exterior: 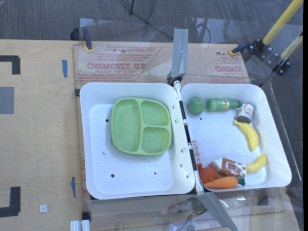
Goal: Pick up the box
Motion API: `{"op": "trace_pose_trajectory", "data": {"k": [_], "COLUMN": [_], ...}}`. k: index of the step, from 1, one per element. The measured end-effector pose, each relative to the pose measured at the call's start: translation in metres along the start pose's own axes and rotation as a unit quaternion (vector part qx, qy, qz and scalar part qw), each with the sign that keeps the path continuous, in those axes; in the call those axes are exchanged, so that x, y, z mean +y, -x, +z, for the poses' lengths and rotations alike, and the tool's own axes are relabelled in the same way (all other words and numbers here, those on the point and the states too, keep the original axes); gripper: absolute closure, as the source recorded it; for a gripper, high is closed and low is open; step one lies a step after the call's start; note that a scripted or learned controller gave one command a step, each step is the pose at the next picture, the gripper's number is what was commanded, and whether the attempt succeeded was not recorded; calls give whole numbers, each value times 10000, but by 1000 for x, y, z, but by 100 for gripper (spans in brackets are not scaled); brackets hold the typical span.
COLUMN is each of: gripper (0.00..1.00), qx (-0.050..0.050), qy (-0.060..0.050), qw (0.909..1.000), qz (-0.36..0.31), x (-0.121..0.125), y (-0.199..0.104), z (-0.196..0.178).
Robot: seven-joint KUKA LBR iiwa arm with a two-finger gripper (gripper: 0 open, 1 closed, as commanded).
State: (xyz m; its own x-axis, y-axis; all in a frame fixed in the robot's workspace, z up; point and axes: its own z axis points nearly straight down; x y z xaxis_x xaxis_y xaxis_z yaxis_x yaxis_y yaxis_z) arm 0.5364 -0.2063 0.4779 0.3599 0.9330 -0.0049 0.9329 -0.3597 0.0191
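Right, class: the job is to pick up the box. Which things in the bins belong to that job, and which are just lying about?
Belongs to the job:
box

Just lying about:
green plate
green ball
green bottle
small can
two bananas
carrot

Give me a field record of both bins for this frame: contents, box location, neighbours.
left bin: green divided plate
right bin: green ball, green bottle, small can, two bananas, box, carrot, red item
box: near front edge of right bin, lying tilted
box neighbours: carrot just in front, lower banana to its right
box picked up: not yet
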Motion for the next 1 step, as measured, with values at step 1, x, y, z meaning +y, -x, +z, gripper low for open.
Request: {"op": "trace_pose_trajectory", "data": {"k": [1], "gripper": [0], "qx": [-1], "qy": [0], "qw": [10000], "qz": [1], "x": [0], "y": [0], "z": [0]}}
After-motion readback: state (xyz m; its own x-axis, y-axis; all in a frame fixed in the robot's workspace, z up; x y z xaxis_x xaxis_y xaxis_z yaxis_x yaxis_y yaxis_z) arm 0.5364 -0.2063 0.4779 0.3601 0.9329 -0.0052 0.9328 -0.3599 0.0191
